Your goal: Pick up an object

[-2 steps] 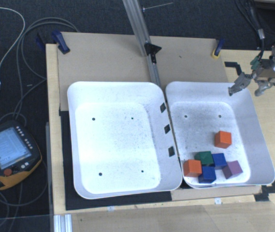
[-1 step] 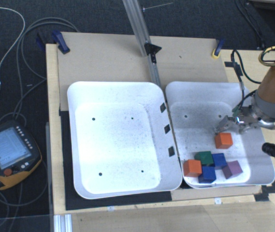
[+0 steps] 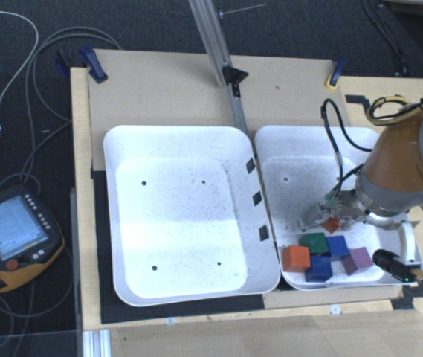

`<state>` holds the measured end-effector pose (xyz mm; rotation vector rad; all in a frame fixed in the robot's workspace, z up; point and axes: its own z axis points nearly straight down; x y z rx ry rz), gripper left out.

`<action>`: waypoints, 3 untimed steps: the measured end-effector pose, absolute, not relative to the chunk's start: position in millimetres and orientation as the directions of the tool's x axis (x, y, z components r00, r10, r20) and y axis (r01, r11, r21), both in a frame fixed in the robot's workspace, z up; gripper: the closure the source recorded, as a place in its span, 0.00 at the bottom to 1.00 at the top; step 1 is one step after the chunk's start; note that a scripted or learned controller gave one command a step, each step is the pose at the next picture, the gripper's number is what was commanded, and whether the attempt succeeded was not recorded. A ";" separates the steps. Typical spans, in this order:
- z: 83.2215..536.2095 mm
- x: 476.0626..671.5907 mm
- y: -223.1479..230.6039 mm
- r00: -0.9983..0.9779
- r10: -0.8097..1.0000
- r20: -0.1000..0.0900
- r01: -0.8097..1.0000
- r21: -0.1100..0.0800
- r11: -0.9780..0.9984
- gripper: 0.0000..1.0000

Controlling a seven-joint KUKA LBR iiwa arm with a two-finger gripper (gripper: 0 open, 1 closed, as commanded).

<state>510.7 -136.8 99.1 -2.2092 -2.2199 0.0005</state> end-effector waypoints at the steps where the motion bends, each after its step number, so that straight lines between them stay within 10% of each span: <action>1: 99.8 520.9 -187.2 0.002 1.000 -0.003 1.000 0.003 -0.002 0.00; 2: 110.6 521.9 -184.1 -0.001 1.000 -0.001 1.000 0.005 0.001 1.00; 3: 110.0 521.8 -183.9 -0.001 1.000 0.000 1.000 0.005 0.001 0.00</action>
